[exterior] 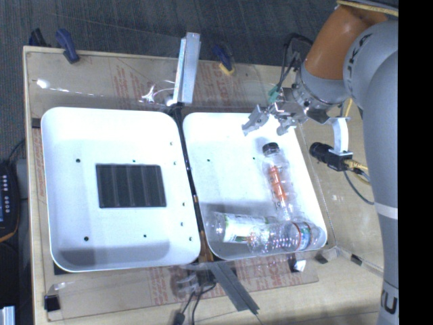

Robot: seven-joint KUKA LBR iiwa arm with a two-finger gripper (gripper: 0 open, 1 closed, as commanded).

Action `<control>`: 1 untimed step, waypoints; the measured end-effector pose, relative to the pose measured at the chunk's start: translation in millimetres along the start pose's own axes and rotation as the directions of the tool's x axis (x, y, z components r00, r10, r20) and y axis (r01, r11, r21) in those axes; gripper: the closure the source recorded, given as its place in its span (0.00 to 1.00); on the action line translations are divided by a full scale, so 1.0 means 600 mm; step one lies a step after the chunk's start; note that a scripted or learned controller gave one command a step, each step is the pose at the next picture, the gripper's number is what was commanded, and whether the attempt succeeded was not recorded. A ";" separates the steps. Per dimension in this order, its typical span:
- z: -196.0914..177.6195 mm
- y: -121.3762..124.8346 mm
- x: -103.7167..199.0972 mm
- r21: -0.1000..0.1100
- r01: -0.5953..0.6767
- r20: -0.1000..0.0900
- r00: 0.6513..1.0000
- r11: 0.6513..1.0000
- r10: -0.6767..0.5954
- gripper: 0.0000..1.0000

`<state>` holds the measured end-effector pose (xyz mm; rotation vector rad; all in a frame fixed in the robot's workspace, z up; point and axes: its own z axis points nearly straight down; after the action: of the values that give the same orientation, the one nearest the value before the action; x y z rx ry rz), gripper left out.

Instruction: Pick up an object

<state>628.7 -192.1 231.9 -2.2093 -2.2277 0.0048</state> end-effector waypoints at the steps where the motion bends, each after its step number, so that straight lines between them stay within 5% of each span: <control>1: -0.017 0.002 -0.027 -0.003 0.116 0.002 0.993 0.993 -0.116 0.00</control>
<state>629.9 -208.2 242.2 -2.0779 -2.3547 0.0025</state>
